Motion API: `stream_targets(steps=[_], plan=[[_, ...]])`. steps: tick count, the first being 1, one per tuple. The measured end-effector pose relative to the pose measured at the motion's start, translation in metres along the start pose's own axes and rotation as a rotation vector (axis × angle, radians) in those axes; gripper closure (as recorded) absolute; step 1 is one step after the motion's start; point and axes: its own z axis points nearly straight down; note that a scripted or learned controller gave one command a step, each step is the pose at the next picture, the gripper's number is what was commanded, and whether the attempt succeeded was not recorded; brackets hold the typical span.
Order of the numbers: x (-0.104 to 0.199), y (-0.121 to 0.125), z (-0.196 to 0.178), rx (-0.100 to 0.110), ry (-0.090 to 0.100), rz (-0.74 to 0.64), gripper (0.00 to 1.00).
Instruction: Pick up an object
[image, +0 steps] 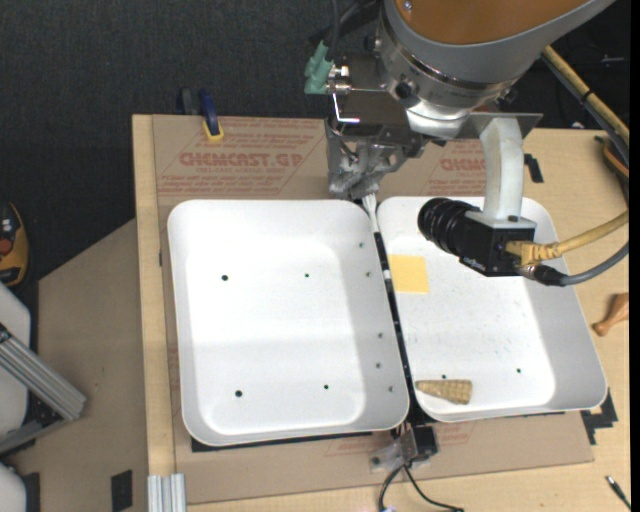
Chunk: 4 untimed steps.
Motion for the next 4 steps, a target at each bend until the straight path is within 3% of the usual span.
stream_targets(steps=[1,2,3,4], plan=[[0.027,0.000,0.000,0.000,0.000,0.001,1.00],[0.025,0.000,0.000,0.000,0.000,0.004,1.00],[0.025,0.000,0.000,0.000,0.000,0.004,0.00],[0.026,0.001,-0.011,-0.004,0.002,0.003,1.00]])
